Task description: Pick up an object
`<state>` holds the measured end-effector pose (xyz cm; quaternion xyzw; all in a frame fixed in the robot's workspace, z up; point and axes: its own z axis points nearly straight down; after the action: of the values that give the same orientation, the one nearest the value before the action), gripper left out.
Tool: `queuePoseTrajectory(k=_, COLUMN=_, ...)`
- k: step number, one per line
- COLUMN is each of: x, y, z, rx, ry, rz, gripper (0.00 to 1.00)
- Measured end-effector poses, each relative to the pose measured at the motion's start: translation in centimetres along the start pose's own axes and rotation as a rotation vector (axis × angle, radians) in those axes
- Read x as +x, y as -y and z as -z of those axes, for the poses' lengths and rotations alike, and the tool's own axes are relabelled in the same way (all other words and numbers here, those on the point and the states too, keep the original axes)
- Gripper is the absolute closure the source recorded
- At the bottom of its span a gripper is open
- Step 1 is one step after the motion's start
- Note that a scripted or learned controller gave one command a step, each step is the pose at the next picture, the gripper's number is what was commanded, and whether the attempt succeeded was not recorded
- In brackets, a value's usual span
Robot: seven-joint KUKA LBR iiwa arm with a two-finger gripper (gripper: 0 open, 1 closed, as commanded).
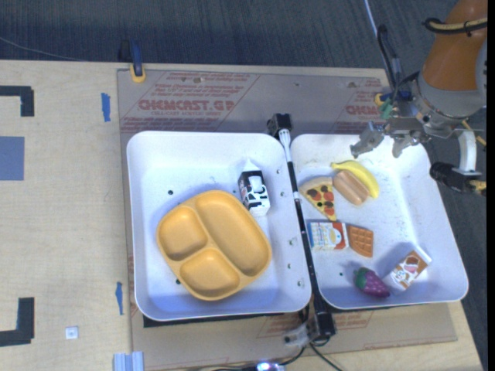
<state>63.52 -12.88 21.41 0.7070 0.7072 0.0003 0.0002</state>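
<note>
My gripper (384, 140) hangs over the far edge of the right bin (441, 230), its two fingers spread apart with nothing between them. Just below and left of it lie a hot dog (351, 186) with a yellow banana (360, 173) against it. A pizza slice (319, 195) lies to their left. Further forward are a small picture carton (326, 235), a waffle (360, 240), purple grapes (372, 282) and a juice box (410, 269).
The left bin (151, 161) holds a yellow divided plate (212, 243) and a small black-and-white milk carton (254, 190). A black clamp (279, 124) sits at the top of the seam between the bins. The arm's orange band (458, 45) is at the upper right.
</note>
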Motion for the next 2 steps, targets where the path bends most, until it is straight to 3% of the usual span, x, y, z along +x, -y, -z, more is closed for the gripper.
queuePoseTrajectory(k=1, x=2.4, y=1.6, z=-11.7, rx=-0.006, ry=0.001, rz=-0.001, gripper=0.00)
queuePoseTrajectory(k=2, x=2.4, y=1.6, z=-10.7, rx=-0.009, ry=0.003, rz=-0.002, gripper=1.00)
